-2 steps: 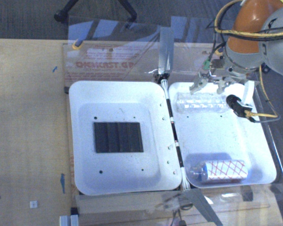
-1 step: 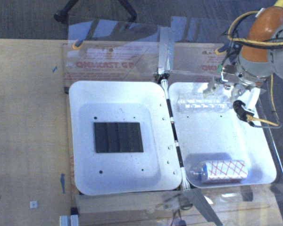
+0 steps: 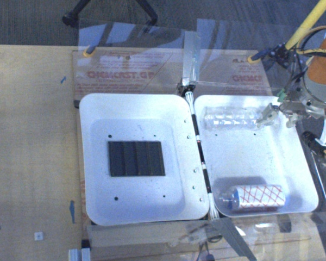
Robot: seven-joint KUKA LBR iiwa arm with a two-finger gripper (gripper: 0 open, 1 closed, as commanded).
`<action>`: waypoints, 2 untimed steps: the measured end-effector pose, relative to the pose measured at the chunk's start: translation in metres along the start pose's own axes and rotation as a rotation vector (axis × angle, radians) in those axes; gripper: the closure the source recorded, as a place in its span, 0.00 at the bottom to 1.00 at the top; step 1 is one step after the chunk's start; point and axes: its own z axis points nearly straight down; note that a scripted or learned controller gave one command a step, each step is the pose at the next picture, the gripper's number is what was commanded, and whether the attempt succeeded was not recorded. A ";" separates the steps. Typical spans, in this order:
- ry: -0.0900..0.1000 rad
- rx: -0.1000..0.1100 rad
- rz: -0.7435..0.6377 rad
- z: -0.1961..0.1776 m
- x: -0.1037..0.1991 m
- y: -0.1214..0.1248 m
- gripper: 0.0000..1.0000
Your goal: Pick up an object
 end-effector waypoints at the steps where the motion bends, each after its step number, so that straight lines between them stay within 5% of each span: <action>1: -0.001 -0.002 -0.003 0.049 0.035 0.031 0.00; 2: -0.002 -0.004 0.014 -0.036 0.001 -0.010 0.00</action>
